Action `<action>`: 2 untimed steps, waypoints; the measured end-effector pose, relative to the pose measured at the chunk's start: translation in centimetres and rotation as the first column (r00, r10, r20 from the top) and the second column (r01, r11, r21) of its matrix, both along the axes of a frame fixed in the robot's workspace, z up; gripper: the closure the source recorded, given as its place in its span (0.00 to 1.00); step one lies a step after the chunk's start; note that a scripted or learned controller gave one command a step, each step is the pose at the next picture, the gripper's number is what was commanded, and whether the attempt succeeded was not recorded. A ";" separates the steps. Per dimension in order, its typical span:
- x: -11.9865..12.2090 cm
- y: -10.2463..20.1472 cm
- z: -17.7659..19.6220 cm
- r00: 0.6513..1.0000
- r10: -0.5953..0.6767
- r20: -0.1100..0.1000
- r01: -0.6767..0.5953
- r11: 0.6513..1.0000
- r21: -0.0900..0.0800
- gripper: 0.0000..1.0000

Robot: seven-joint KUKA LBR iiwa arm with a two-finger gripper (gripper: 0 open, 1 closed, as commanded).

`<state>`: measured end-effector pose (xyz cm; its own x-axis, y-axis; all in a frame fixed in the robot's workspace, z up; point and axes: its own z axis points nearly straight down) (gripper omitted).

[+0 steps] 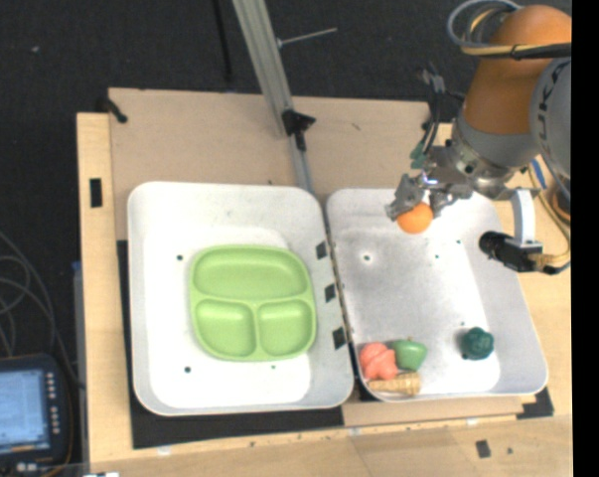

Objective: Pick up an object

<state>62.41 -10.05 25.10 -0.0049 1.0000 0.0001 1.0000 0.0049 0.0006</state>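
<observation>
An orange ball-like object [415,220] hangs between the fingers of my gripper [418,207], above the far part of the right bin [508,296]. The gripper is shut on it, and the object looks raised off the bin floor. At the near edge of the right bin lie a pink object [377,360], a green apple-like object [410,353] and a pale yellow piece [398,386]. A dark green object [477,343] lies toward that bin's near right.
The left bin [160,227] holds a light green divided tray [252,301] on a white sheet. A metal pole [269,78] rises at a slant behind the gap between the bins. The middle of the right bin floor is bare.
</observation>
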 end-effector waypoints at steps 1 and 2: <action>-2.8 4.7 -0.9 1.000 0.001 -0.002 -0.001 1.000 0.001 1.00; -4.7 9.4 -1.9 1.000 0.001 -0.001 -0.001 1.000 0.001 1.00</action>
<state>57.74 -0.68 23.18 -0.0063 1.0000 0.0010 1.0000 0.0063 -0.0006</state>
